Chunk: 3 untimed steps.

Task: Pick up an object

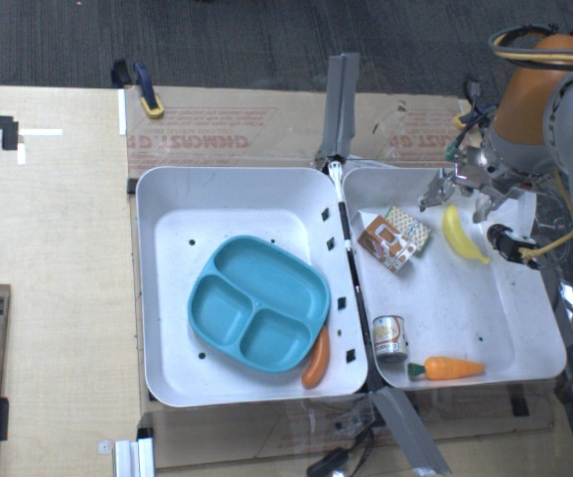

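The right bin (524, 316) holds a yellow banana (462, 237), a brown and white snack packet (395, 238), a small metal can (389, 337) and a toy carrot (448, 369). My gripper (458, 203) hangs over the bin's far side, just above the banana's upper end. Its fingers are spread open, one (432, 196) left of the banana and the other to its right. Nothing is held between them. The packet lies just left of the gripper.
The left bin (167, 266) holds a blue divided plate (258, 303) with an orange sausage-shaped toy (316, 360) against its lower right edge. A grey divider post (341, 107) rises between the bins. A blue-and-yellow clamp (145, 88) sits on the cardboard behind.
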Each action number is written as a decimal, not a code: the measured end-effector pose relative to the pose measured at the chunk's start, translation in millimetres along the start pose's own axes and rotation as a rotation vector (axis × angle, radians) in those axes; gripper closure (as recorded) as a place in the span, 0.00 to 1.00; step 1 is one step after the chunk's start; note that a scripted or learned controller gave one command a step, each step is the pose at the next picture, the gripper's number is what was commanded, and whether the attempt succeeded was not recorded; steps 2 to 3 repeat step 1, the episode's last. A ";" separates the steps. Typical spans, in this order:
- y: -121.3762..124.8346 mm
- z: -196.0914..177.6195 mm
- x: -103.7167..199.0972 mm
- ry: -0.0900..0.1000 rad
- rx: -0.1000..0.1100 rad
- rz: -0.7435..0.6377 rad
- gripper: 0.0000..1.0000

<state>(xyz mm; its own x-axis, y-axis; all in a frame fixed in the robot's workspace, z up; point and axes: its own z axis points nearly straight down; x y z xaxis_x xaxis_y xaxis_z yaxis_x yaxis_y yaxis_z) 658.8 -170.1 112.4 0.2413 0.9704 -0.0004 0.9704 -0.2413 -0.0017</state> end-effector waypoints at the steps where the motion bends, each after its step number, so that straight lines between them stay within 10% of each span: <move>1: -23.8 15.5 12.4 -0.001 -0.009 0.013 0.00; 3: -23.8 15.5 12.4 -0.001 -0.009 0.013 0.00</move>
